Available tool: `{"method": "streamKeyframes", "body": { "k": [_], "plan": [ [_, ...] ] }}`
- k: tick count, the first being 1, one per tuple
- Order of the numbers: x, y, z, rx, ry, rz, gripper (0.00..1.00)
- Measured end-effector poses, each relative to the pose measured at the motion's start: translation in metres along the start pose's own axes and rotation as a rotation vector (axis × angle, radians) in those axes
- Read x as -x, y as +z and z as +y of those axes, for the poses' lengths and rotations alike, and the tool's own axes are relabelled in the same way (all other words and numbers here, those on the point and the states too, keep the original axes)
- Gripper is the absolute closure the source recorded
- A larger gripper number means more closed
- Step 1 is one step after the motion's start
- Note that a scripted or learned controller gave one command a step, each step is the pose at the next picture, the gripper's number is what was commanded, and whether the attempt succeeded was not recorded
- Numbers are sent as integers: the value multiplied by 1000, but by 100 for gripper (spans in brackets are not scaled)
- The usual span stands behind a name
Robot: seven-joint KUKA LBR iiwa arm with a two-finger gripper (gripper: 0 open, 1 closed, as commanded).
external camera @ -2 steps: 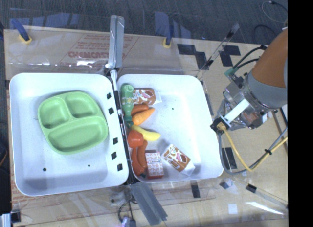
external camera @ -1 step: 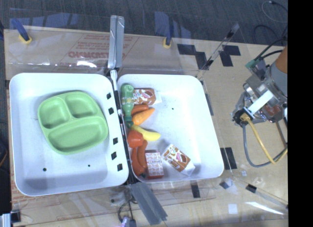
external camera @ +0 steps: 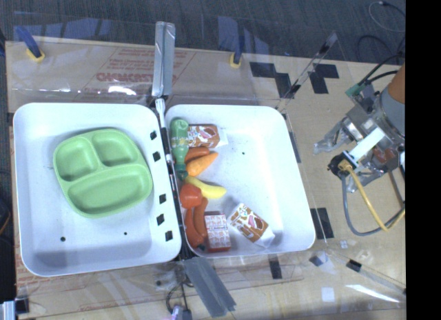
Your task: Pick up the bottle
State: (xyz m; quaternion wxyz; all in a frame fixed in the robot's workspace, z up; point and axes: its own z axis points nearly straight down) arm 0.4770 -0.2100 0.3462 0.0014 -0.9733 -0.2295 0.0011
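The bottle (external camera: pixel 179 141) is green and lies lengthwise against the left wall of the right bin (external camera: pixel 275 174), near its far end. It is crowded by a printed packet (external camera: pixel 204 134) and an orange carrot (external camera: pixel 202 164) on its right. My gripper (external camera: pixel 336 153) hangs outside the bins, to the right of the right bin's wall and well away from the bottle. Nothing shows in it.
The right bin also holds a yellow banana (external camera: pixel 209 189), red sausage-like pieces (external camera: pixel 192 208), a red and white box (external camera: pixel 217 232) and another packet (external camera: pixel 249 223). A green divided plate (external camera: pixel 103 172) sits in the left bin (external camera: pixel 41 243). A yellow cable (external camera: pixel 372 208) loops under the wrist.
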Motion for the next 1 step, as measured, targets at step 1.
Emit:
{"method": "streamKeyframes", "body": {
  "k": [1],
  "plan": [
    [0,57,-1,-3,252,-2,0]
  ]
}}
